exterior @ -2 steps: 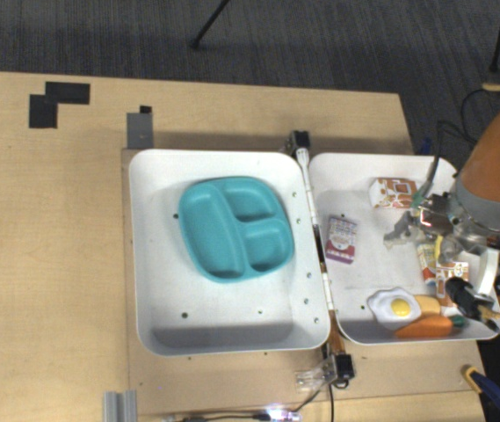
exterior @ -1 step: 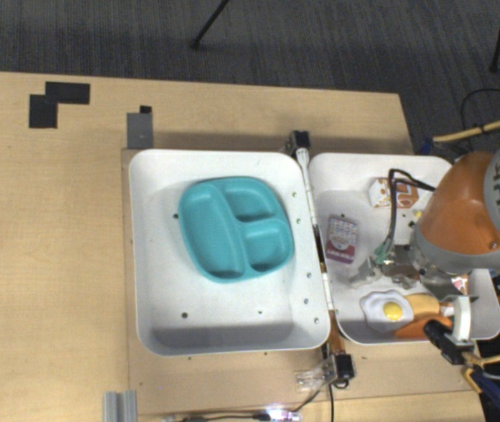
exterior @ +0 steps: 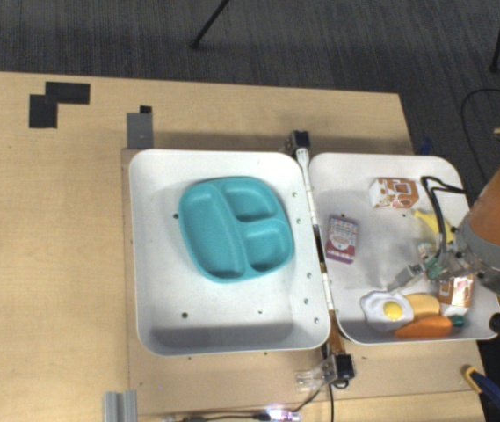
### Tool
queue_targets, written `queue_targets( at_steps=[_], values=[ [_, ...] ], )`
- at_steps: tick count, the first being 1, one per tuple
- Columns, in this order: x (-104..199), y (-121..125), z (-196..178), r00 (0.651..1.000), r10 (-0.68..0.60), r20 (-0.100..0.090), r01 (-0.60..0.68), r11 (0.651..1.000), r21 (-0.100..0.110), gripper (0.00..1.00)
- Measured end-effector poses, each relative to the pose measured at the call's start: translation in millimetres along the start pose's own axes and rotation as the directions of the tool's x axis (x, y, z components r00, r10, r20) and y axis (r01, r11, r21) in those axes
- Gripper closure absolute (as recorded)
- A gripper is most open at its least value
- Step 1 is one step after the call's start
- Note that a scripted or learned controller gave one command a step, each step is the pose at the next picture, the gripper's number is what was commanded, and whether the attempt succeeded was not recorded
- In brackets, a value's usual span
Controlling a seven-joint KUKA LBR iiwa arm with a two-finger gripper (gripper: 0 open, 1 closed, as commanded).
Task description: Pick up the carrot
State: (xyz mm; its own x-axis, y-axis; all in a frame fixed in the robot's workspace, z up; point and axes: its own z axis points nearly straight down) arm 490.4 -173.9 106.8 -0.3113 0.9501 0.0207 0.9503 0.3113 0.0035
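On the wooden table we see two white bins. The left bin holds a teal divided plate. In the right bin, the carrot lies along the near wall, just beside a fried egg toy. The end effector hangs just above the carrot; we cannot tell its state.

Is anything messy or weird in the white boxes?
A little. In the right bin, the toys sit bunched in the near corner: the carrot lies against the front wall beside the fried egg. The teal plate in the left bin sits tilted, not square.
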Motion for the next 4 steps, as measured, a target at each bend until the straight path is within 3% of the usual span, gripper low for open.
queue_targets(
  at_steps=[1,2,3,4],
  values=[
    [50,21,16,0.905,-0.425,0.034,0.425,0.905,-0.003,0.00],
    [80,30,17,0.932,-0.362,0.033,0.362,0.932,-0.002,0.00],
    [77,27,18,0.961,-0.274,0.027,0.274,0.962,-0.005,0.00],
    [77,32,6,0.961,-0.274,0.031,0.274,0.962,-0.013,1.00]
  ],
)
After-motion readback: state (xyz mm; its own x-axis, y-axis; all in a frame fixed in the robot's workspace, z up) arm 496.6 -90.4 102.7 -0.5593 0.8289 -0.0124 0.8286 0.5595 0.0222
